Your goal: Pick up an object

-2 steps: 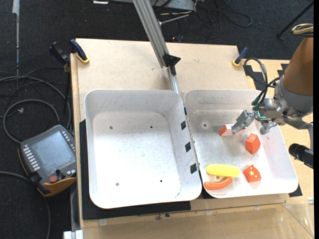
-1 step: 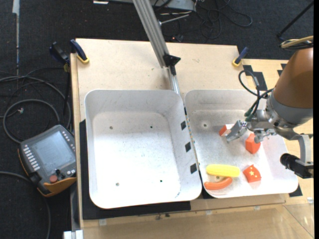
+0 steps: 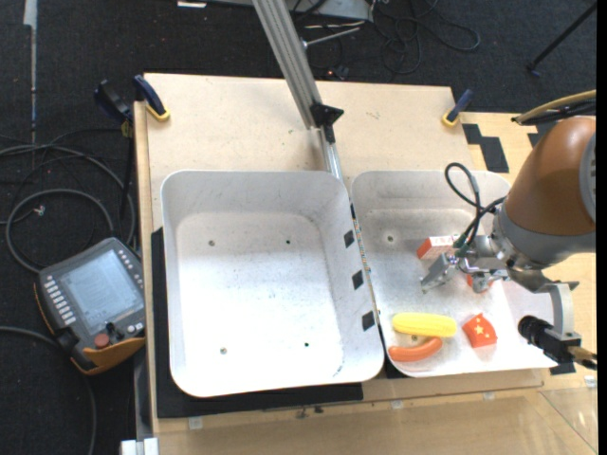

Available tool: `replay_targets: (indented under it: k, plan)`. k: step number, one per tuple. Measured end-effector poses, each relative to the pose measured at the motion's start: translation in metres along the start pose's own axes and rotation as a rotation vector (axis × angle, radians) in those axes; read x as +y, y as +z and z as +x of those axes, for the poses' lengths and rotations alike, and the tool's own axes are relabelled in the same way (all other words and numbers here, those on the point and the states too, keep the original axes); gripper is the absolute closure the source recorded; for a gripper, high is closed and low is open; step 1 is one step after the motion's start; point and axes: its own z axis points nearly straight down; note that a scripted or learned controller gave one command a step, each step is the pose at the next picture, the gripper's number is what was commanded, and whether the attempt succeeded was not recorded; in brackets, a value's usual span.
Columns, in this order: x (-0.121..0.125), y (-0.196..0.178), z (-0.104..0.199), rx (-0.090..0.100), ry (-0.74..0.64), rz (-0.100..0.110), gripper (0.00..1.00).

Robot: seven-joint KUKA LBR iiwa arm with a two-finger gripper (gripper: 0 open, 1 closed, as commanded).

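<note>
Camera view: in the right bin (image 3: 398, 202), the claw (image 3: 444, 275), its grip impossible to tell, hovers just below a small red-and-white box (image 3: 434, 247).

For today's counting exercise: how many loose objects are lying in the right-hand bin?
4: a yellow banana near the front, an orange sausage touching it in front, a red block to their right, and a red-and-white box further back beside the gripper. The arm may hide more.
</note>
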Motion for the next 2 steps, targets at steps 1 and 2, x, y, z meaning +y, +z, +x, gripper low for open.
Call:
replay_targets:
  k: [1, 2]
  plan:
    - [0.002, 0.061, 0.008, 0.001, -0.001, 0.0, 0.0]
    - [0.004, 0.047, 0.008, -0.001, -0.002, -0.006, 1.0]
